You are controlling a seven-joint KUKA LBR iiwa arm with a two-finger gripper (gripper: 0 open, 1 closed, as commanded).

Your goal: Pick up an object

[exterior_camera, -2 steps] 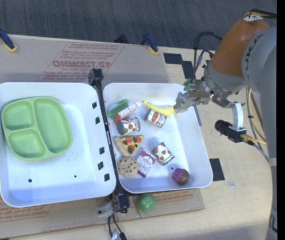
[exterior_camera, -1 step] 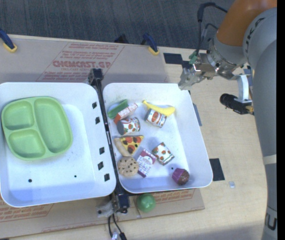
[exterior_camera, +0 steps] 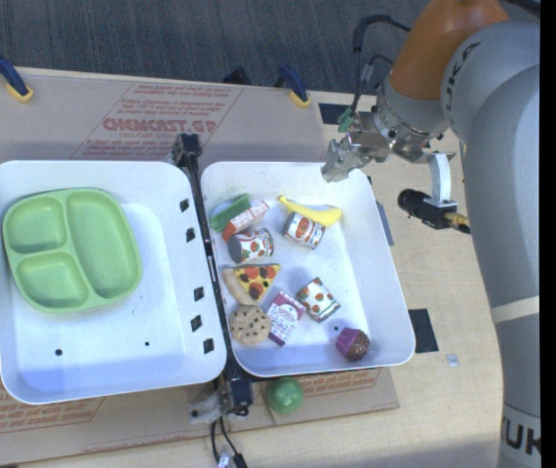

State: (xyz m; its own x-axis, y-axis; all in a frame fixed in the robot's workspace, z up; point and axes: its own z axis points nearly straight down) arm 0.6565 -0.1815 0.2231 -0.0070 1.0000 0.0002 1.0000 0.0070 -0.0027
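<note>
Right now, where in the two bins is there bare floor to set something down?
Left bin: bare floor in front of and right of the green plate. Right bin: a bare strip along its right wall beside the banana. Crowded from cookie to cans.

Premises present as a robotics lab or test cell. Evidence: a cardboard-covered bench (exterior_camera: 161, 115) fixed with blue clamps (exterior_camera: 12, 76), two white bins (exterior_camera: 24, 378), an industrial grey arm (exterior_camera: 493, 115), loose cabling, grey carpet flooring.

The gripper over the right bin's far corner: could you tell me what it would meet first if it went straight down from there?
Probably the right bin's white floor or rim. The gripper hangs beside the banana, not over it, though depth is hard to judge.
</note>
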